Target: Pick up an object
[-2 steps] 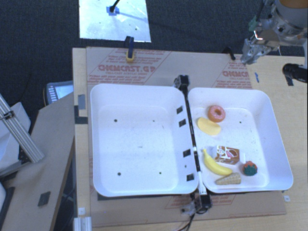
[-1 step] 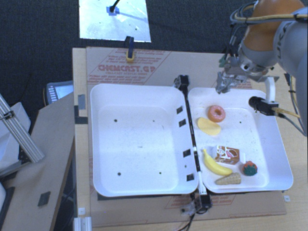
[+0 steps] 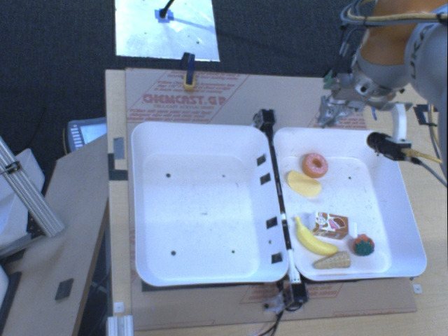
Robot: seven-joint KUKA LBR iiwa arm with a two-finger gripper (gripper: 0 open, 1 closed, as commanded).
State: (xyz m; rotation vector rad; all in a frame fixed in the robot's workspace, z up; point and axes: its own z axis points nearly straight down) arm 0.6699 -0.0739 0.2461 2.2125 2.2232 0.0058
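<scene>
The right bin (image 3: 392,187) holds several small toys: an orange ring doughnut (image 3: 315,164), a pale yellow slice (image 3: 304,184), a yellow banana (image 3: 313,238), a small printed box (image 3: 331,225), a tan wedge (image 3: 332,260) and a red and green berry (image 3: 362,244). My gripper (image 3: 334,112) hangs above the far rim of the right bin, behind the doughnut and well clear of all the toys. Nothing shows between its fingers. The grey arm with its orange band (image 3: 399,19) rises behind it at the upper right.
The left bin (image 3: 203,201) lies beside the right one, with a black clip strip (image 3: 273,180) along their shared edge. A yellow and black clamp (image 3: 189,72) sits at the cardboard's far edge. A shiny metal plate (image 3: 166,19) lies beyond the bench.
</scene>
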